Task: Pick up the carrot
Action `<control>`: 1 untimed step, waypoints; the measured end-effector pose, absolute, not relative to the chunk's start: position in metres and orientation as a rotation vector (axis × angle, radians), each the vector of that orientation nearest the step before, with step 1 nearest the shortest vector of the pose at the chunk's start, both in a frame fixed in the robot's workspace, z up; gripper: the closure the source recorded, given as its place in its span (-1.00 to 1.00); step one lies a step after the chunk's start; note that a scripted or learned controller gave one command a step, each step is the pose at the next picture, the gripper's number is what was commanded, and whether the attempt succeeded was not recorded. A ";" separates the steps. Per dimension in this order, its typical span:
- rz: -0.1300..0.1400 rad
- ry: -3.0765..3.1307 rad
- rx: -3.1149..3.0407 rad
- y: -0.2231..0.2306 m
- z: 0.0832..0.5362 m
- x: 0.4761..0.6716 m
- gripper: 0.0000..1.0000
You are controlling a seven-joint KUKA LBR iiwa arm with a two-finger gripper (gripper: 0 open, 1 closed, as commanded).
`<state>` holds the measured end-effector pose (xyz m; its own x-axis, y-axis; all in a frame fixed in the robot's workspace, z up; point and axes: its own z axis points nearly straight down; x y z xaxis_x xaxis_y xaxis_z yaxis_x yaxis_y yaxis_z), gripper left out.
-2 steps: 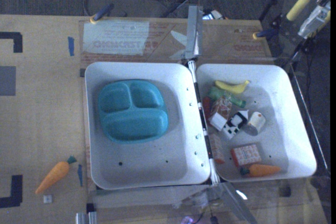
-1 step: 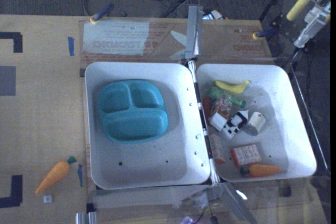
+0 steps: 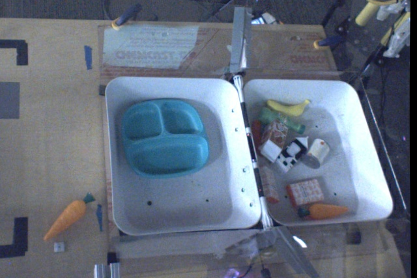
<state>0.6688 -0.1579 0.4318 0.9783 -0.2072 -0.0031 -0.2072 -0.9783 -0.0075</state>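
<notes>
An orange carrot (image 3: pixel 326 210) with a dark green stub lies flat at the front of the right bin (image 3: pixel 365 140), its tip pointing right, just in front of a small red box (image 3: pixel 305 191). A second orange carrot (image 3: pixel 66 219) with a green top lies on the wooden bench outside the bins, at the front left, tilted with its green end up and to the right.
The left bin (image 3: pixel 130 205) holds a teal divided plate (image 3: pixel 165 137). In the right bin are a yellow banana (image 3: pixel 288 105), a green item (image 3: pixel 270 117), a black-and-white box (image 3: pixel 293 153), a white cylinder (image 3: pixel 318 152) and a snack packet (image 3: pixel 276 134).
</notes>
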 end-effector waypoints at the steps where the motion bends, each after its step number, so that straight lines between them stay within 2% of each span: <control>1: 0.003 0.311 -3.118 -0.194 0.432 0.669 -1.00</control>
<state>0.6688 -0.1940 0.4316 0.9803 -0.1973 -0.0029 -0.1973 -0.9803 -0.0081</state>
